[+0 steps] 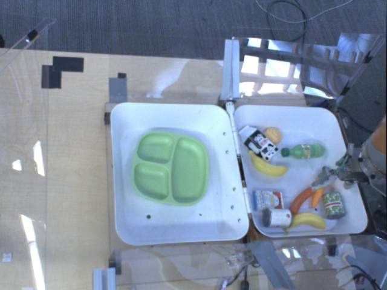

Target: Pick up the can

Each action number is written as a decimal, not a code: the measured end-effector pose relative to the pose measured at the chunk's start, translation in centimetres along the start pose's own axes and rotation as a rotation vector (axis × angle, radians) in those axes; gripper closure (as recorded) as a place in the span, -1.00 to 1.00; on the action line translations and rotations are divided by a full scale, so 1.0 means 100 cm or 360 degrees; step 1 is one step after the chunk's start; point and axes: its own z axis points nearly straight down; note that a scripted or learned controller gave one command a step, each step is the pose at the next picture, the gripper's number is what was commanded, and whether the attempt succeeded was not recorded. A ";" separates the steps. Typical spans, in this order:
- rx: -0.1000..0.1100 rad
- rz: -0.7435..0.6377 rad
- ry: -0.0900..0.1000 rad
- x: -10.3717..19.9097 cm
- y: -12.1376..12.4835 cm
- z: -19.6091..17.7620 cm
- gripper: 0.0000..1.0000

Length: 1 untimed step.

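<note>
1. In the right bin's [338, 122] near right corner, the can [333, 205] stands close to the right wall, with only a narrow strip of white floor between it and the rim.
2. The gripper [331, 175] hangs just above the can, over the right edge of the bin; whether it is apart or together cannot be told.
3. Just left of the can lie an orange carrot [300, 200] and a banana [309, 221] along the near edge.
4. Toward the far edge sit a green bottle [303, 151], a second banana [268, 166] and a black-and-white box [260, 144], leaving open floor at the far right corner.
5. The left bin [127, 216] carries a green divided plate [171, 168] at its centre, with bare margins along every wall.
</note>
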 end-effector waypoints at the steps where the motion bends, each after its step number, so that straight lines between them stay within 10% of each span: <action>1: -0.0007 0.0006 0.0000 0.001 0.002 0.061 -1.00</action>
